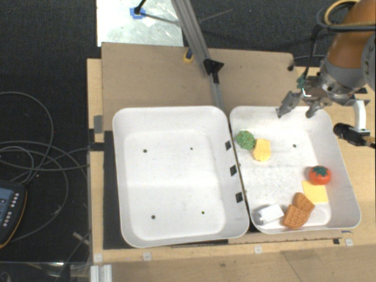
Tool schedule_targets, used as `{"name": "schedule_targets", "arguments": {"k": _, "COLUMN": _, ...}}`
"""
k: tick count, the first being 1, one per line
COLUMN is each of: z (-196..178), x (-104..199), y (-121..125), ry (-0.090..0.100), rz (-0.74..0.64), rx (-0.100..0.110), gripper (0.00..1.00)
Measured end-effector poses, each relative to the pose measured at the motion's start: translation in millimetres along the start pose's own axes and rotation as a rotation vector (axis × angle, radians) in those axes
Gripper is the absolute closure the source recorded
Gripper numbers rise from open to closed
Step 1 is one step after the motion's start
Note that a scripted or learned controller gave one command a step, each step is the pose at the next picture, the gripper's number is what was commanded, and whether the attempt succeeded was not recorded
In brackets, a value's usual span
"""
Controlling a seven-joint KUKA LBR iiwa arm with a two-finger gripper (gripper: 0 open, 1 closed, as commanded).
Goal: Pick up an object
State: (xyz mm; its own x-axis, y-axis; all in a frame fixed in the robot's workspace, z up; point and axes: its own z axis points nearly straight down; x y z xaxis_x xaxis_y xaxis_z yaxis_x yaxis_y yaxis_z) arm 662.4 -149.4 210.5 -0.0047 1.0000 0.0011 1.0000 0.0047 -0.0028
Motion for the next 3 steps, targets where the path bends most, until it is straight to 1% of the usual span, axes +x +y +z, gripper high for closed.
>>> {"name": "schedule_targets", "arguments": {"k": 1, "z": -3.1, "x": 0.0, "y": 0.9, "ry": -0.002, "rz": -0.002, "rx": -0.004, "gripper": 0.00}}
{"name": "schedule_targets", "arguments": {"k": 2, "z": 40.3, "x": -1.8, "y": -5.2, "ry": -0.001, "rz": 0.002, "rx": -0.001, "gripper": 0.00}}
{"name": "schedule_targets", "arguments": {"k": 3, "z": 83.2, "x": 3.8, "y": -7.1, "ry": -0.001, "rz": 0.001, "rx": -0.001, "gripper": 0.00}}
